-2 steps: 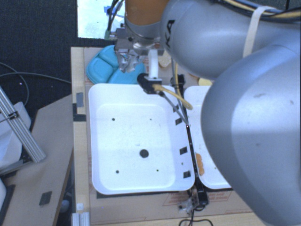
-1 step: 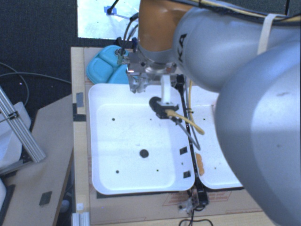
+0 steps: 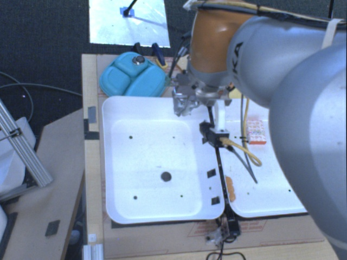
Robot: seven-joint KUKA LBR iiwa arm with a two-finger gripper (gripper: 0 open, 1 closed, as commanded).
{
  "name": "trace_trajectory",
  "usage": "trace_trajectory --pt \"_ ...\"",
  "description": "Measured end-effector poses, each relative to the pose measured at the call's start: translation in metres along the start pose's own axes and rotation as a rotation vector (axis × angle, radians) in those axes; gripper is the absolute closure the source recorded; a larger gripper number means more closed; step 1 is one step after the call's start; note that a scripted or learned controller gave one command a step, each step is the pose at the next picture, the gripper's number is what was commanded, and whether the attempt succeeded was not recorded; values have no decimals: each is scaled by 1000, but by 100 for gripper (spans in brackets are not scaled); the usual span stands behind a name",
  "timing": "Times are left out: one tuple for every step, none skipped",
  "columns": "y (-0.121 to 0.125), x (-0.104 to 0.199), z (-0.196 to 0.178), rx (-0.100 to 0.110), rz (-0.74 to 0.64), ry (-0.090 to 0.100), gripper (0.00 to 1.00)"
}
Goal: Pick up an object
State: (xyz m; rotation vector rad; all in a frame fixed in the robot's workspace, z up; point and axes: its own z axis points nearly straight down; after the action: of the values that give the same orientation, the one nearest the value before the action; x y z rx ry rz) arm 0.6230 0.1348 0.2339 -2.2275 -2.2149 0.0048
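My gripper (image 3: 183,106) hangs over the far right corner of the left bin (image 3: 116,145), under the orange wrist band. Nothing shows between or below it. A small dark round object (image 3: 166,176) lies on the left bin's floor, well in front of the gripper. In the right bin (image 3: 271,199) a red and white box (image 3: 256,131) rests near the middle, partly behind the arm. A small orange-brown piece (image 3: 230,188) lies by that bin's left wall. The arm hides much of the right bin.
A blue lidded container (image 3: 133,76) sits behind the left bin, with a blue-handled tool (image 3: 158,53) beside it. A shiny sheet (image 3: 127,12) lies farther back. An aluminium rail (image 3: 24,150) slants at the left.
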Motion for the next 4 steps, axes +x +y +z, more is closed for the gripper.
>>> trace_trajectory --pt "-36 -56 25 2 0 0 100" --pt "-102 -94 52 5 -2 1 100" --pt "-135 -93 -88 -18 -11 5 100" --pt "-135 -86 -192 -18 -11 5 100"
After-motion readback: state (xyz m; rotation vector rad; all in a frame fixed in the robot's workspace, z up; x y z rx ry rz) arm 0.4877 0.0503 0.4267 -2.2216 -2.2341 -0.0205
